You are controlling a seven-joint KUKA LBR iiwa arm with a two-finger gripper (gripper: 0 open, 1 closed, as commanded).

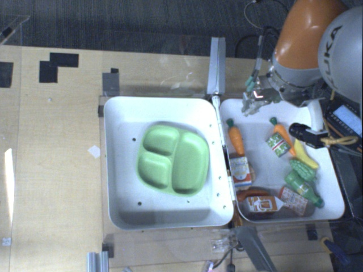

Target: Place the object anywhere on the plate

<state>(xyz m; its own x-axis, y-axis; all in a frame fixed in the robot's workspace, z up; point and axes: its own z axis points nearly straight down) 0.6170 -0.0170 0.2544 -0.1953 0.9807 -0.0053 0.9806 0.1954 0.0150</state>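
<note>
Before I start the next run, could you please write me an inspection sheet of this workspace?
Surface: wooden bench with black marks at its far left; two white bins side by side.
Job's things: green divided plate in the left bin, nothing on it; toy items in the right bin.
Clutter: carrot by the divider, a second carrot, small carton, banana, green bottle, ketchup bottle, flat packets.
Grippers: gripper above the right bin's far left corner, nothing seen between the jaws; open or shut cannot be told.
Cables: thin wire looping behind the arm; yellow-black lead at right.
Surroundings: dark floor beyond the bench.
</note>
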